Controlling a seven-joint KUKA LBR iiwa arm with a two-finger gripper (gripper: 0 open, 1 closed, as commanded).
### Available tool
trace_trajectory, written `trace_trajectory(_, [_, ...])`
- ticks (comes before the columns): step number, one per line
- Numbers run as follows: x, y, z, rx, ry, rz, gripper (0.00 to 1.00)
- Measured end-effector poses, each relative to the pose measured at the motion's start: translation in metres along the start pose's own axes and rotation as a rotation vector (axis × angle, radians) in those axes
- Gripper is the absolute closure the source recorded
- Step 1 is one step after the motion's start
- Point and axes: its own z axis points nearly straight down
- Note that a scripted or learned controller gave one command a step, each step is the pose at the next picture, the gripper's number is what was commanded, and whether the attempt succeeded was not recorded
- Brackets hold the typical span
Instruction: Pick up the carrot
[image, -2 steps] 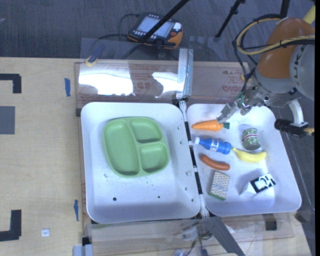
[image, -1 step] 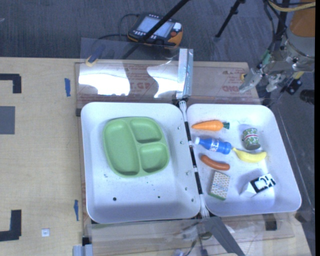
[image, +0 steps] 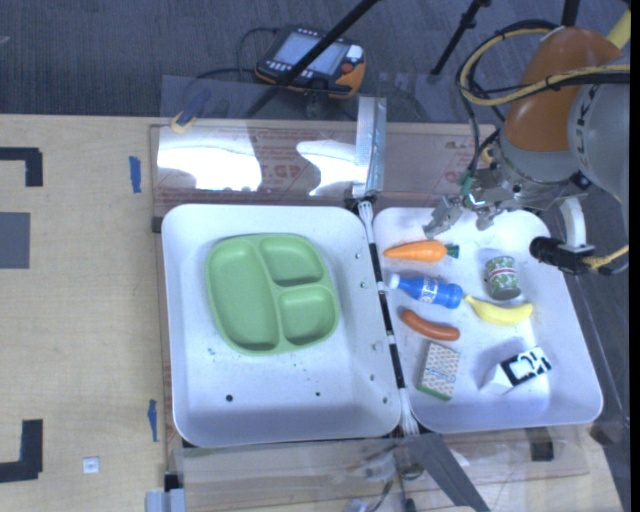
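Carrot (image: 414, 252) by the right bin's far edge: light, stiff, slick; take it mid-body. Your claw (image: 458, 205) hangs open, empty.

Carrot (image: 415, 252): open bin floor above it; blue bottle (image: 428, 291) just below, bin wall (image: 372, 262) near left, can (image: 501, 276) well apart right.

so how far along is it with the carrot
Done: the arm has reached over the right bin, with the tool near the bin's back edge, just above the carrot. In hand: nothing; the carrot lies flat on the bin floor beside the blue bottle, not between the tool's tips. Left: lowering onto the carrot, closing on it and lifting it out.
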Motion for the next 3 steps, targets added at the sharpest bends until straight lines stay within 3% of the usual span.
trace_trajectory(1, [-0.055, -0.027, 0.034, 0.0, 0.0, -0.097, 0.0])
trace_trajectory(2, [-0.025, -0.004, -0.01, -0.004, -0.003, -0.282, 0.0])
trace_trajectory(3, [-0.011, -0.002, 0.033, -0.001, 0.0, -0.433, 0.0])
